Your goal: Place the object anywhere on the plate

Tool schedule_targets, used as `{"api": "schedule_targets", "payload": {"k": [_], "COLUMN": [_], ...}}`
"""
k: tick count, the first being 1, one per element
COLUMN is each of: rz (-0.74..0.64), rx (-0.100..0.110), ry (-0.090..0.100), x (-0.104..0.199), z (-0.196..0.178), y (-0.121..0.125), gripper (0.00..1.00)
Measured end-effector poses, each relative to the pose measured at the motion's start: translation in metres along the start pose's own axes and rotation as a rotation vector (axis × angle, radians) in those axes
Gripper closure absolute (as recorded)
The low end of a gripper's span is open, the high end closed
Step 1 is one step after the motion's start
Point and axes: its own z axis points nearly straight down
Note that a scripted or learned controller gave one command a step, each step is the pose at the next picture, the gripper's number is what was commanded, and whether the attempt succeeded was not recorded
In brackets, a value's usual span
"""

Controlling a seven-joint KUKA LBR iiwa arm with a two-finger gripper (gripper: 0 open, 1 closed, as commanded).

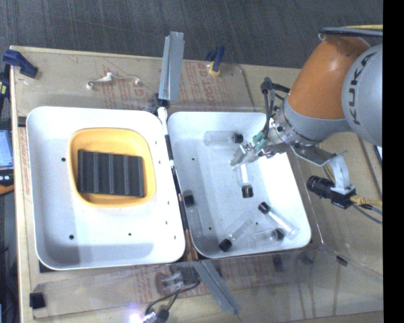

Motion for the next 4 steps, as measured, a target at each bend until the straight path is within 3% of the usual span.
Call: {"api": "schedule_targets", "payload": {"k": [1,3,4], "rz": [-0.056,-0.355,-0.355], "rx": [0.000,0.000,0.000], "ry": [0.001,0.001,0.001], "x": [0.079,0.110,0.110], "z": [-0.001,0.052,0.052], "y": [0.055,0.152,0.152], "gripper": [1.00,1.00,0.00]}}
